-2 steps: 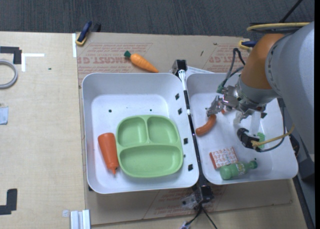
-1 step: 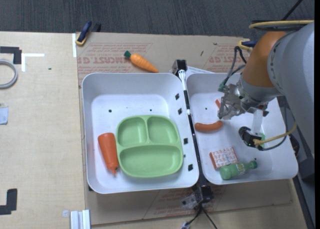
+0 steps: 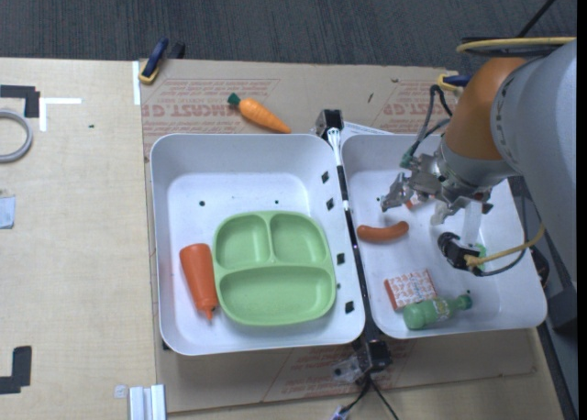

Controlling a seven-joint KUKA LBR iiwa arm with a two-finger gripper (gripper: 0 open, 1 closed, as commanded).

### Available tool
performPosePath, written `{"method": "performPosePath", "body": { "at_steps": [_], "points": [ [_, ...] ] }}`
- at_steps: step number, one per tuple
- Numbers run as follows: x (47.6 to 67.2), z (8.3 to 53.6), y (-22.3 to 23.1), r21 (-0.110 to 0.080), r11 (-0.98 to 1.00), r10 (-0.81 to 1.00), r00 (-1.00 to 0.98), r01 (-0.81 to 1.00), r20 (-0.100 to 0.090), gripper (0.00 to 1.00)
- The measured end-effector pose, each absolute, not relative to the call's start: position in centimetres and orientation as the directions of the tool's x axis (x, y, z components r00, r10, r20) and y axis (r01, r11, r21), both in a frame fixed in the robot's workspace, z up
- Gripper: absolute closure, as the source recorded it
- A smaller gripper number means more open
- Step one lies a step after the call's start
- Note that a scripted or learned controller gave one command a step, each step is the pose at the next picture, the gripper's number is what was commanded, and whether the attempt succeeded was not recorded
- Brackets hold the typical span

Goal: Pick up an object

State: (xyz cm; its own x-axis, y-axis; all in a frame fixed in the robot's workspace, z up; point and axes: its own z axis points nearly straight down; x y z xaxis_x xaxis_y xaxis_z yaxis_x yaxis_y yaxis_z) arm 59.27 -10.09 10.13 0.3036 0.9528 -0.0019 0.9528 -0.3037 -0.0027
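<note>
My gripper (image 3: 400, 193) hangs over the upper middle of the right bin (image 3: 514, 313), on the grey arm with its orange band that reaches in from the right. Just below and left of it, a brown sausage (image 3: 382, 232) lies on the bin floor, apart from the gripper. A red and white packet (image 3: 409, 289) and a green bottle (image 3: 433, 311) lie on their sides near the bin's front edge. Nothing shows in the gripper.
The left bin (image 3: 174, 171) holds a green divided plate (image 3: 273, 268) and an orange carrot-shaped toy (image 3: 198, 278) at its left. A small carrot (image 3: 260, 113) lies on the cardboard behind the bins. A black and yellow cable (image 3: 468, 257) dangles from the wrist.
</note>
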Motion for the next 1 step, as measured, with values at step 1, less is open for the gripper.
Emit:
{"method": "performPosePath", "body": {
  "at_steps": [1],
  "points": [
    [52.94, 9.2, -9.33, -0.003, -0.45, 0.893, 0.45, 0.893, 0.0, 0.0]
  ]
}}
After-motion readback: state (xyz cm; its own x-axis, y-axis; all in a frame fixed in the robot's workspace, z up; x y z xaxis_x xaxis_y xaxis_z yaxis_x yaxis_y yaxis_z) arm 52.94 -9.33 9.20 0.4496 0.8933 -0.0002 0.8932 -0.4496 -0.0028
